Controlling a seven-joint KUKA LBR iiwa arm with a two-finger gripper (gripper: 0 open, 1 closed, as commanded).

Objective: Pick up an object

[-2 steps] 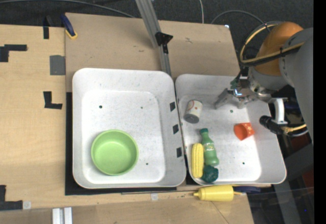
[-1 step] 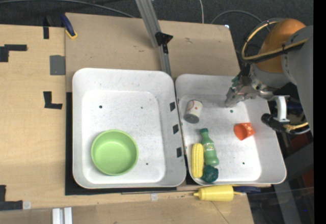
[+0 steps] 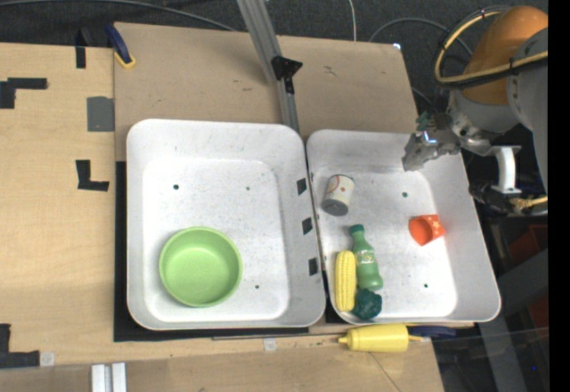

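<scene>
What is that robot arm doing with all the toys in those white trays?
The robot arm's gripper hangs over the top edge of the right bin, and nothing sits between its fingers. In that bin lie a small grey cup, an orange toy, a green bottle and a yellow corn cob. The left bin holds a green bowl. A yellow bottle lies on the bench in front.

- 2 white bins: left (image 3: pixel 142 203), right (image 3: pixel 463 203)
- 1 green bowl (image 3: pixel 200 266)
- 1 grey cup (image 3: pixel 337 194)
- 1 green bottle (image 3: pixel 364 261)
- 1 corn cob (image 3: pixel 345 281)
- 1 orange object (image 3: pixel 427 229)
- 1 dark green item (image 3: pixel 368 304)
- 1 yellow bottle (image 3: pixel 378 338)
</scene>
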